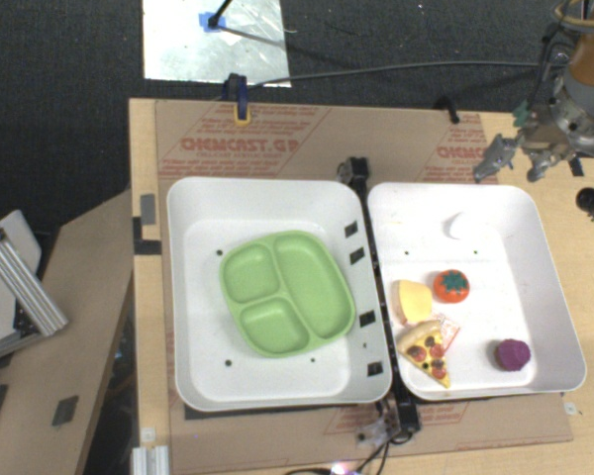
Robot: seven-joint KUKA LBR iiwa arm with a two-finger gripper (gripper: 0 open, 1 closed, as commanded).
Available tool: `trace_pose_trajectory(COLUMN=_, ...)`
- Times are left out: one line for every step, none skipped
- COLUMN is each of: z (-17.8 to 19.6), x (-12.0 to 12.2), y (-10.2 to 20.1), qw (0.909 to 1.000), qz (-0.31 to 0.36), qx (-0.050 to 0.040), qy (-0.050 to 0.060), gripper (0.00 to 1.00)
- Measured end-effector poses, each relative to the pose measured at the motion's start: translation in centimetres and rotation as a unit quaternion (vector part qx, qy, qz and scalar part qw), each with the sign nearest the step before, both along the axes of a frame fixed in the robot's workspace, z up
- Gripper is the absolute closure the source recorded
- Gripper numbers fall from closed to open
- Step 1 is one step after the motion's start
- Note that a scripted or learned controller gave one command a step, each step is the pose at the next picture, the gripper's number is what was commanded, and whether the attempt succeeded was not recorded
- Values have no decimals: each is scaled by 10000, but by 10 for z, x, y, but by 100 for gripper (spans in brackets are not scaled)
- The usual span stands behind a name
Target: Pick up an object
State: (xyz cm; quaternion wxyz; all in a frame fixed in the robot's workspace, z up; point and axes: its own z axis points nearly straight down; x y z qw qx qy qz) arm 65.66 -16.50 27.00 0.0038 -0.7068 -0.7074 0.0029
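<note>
The right bin [535, 228] holds a red tomato-like toy [452, 285], a pale yellow wedge [410, 300], a pizza slice toy [427, 346] and a purple ball [513, 354]. My gripper [515, 160] hangs above the bench just beyond the right bin's far right corner. Its two fingers are spread apart with nothing between them. The tomato lies well below and to the left of it.
The left bin [203, 216] carries a green three-compartment plate [282, 292]. A black hinge strip [366, 265] runs between the bins. A shiny sheet [213, 28] lies at the back left, and a cable crosses the dark floor behind the bench.
</note>
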Motion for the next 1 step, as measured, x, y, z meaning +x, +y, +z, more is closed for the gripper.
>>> trace_pose_trajectory(z=8, x=2, y=1, qw=10000, qz=12, qx=-11, qy=-59, gripper=0)
